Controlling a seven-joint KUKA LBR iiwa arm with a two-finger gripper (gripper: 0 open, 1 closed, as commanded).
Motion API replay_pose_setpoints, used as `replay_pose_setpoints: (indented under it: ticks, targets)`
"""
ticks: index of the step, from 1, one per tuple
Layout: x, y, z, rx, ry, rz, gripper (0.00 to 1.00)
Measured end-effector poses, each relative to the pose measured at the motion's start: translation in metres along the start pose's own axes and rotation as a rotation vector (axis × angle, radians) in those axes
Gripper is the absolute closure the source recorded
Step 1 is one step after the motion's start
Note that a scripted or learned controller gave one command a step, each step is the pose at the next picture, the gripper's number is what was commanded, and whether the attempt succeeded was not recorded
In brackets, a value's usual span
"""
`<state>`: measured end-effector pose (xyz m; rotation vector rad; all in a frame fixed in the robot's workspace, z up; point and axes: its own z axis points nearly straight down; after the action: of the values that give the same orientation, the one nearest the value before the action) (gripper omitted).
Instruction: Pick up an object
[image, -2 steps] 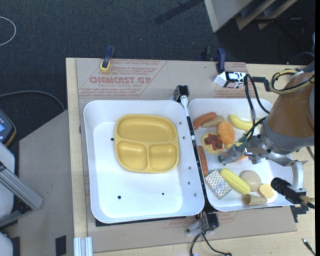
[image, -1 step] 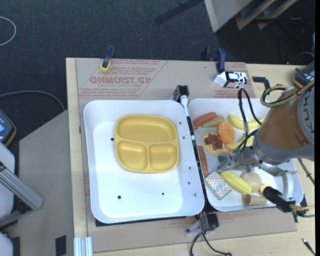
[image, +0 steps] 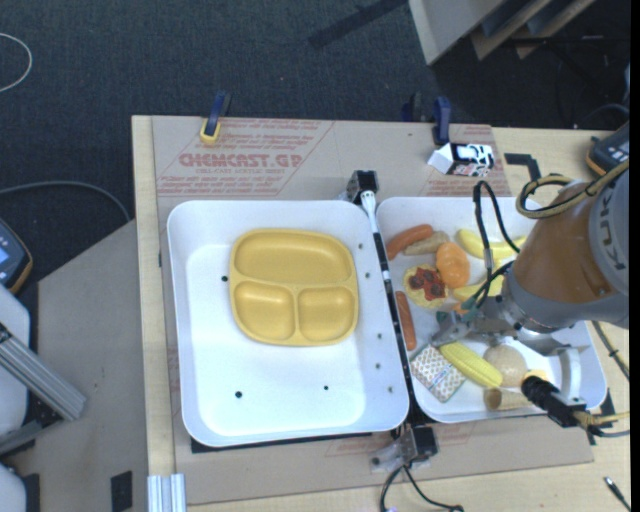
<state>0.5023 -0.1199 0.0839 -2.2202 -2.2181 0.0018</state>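
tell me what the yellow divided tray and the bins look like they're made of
The yellow divided tray looks like moulded plastic with a matte to satin finish: one even colour, rounded compartment edges, soft highlights. The left bin and right bin look like thin formed white plastic, smooth and slightly glossy, with rolled rims. Neither can be confirmed by look alone.

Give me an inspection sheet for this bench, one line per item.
Surface: cardboard-topped bench bearing two white bins.
Job's things: right bin holds toy food: hot dog, orange, corn cob, sausage.
Clutter: yellow divided tray in left bin.
Tool: tool low over the right bin; grip not discernible.
Cables: black cable along the arm.
Surroundings: dark carpet.
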Motion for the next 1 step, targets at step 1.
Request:
replay_pose_setpoints:
  ticks: [1]
  targets:
    - [0.0, 0.0003, -0.011, -0.003, -0.001, 0.001, 1.0]
